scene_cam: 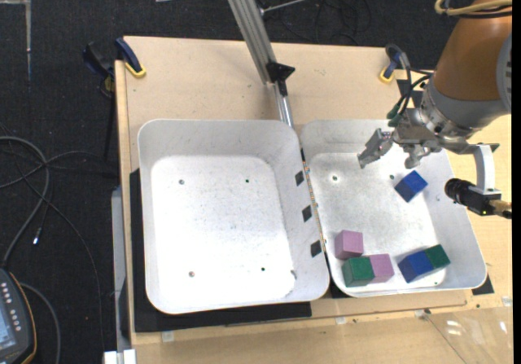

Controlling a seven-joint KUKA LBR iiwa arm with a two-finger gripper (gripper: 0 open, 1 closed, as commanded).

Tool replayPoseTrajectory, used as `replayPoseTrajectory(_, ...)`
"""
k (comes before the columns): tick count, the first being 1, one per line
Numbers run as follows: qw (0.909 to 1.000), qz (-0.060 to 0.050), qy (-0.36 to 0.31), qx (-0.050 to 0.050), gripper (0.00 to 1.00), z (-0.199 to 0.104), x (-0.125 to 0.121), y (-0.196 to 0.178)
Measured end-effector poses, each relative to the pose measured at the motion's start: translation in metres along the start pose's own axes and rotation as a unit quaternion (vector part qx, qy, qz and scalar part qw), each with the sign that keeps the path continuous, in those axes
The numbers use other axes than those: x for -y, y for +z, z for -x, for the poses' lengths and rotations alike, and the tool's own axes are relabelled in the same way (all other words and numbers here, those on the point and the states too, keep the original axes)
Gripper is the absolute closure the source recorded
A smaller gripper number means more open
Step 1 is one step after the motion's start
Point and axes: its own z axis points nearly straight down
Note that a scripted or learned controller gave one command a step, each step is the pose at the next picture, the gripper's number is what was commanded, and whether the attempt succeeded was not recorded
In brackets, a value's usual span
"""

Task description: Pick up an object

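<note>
Gripper looks spread, holding nothing, above the right bin. You risk nudging the blue block away on descent.

No legible text, label, brand, number or sign is appearing anywhere: the blocks, both bins, the counter and the arm are all showing plain, unmarked surfaces.
</note>
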Motion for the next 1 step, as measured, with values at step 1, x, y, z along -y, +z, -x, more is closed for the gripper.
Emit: replayPoseTrajectory(1,1.0000,-0.002,0.004,0.002,0.00,0.0815,-0.0014,0.0359)
